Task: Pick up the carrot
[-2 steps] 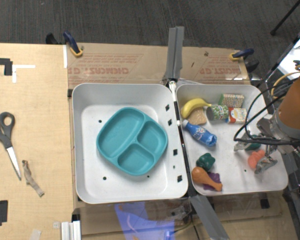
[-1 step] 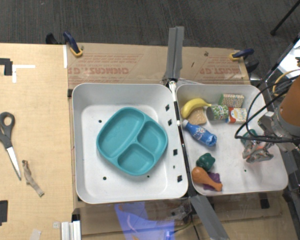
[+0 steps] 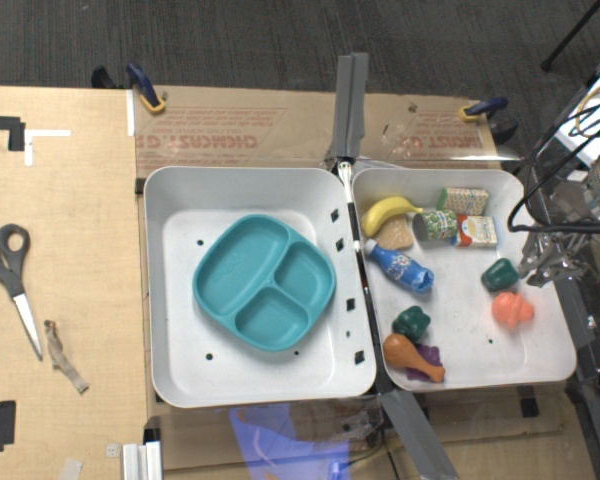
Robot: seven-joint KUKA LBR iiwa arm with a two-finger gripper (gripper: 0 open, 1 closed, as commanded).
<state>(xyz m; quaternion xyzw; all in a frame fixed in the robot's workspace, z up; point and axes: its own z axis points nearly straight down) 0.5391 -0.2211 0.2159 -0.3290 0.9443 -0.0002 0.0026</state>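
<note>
The carrot (image 3: 410, 355), orange and tapered, lies near the front-left corner of the right bin (image 3: 540, 363), its thin end resting against a purple toy (image 3: 429, 356). A dark green toy (image 3: 412, 321) sits just behind it. My gripper (image 3: 538, 268) hangs over the right bin's right side, well to the right of the carrot and apart from it. It is close to a dark green piece (image 3: 500, 274) and a rounded orange-pink toy (image 3: 513, 310). Nothing shows in its grasp.
The right bin also holds a banana (image 3: 391, 211), a blue bottle (image 3: 400, 268), a can (image 3: 439, 225) and small boxes (image 3: 467, 201). A teal divided plate (image 3: 265, 283) lies in the left bin (image 3: 170, 298). Scissors (image 3: 10, 273) lie on the bench at the left.
</note>
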